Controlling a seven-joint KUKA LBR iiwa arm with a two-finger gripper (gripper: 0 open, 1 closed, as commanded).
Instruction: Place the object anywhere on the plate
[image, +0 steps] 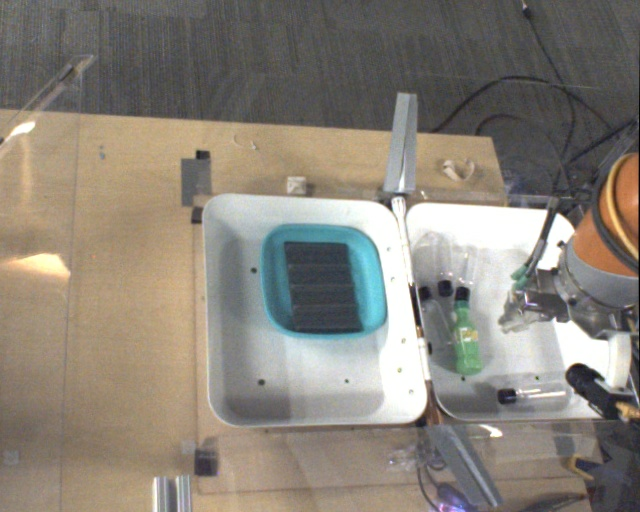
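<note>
We see the gripper (515, 312) hovering over the right bin (500, 225) near a green bottle (466, 345); its jaws blur together, their state unreadable. The teal plate (372, 280) sits apart in the left bin (235, 300).

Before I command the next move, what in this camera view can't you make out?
- Gripper: too small and blurred to read its finger state.
- Clear plastic tubes with black caps in the right white bin: transparent, their count is unclear.
- Grey arm: cut off by the right edge.
</note>
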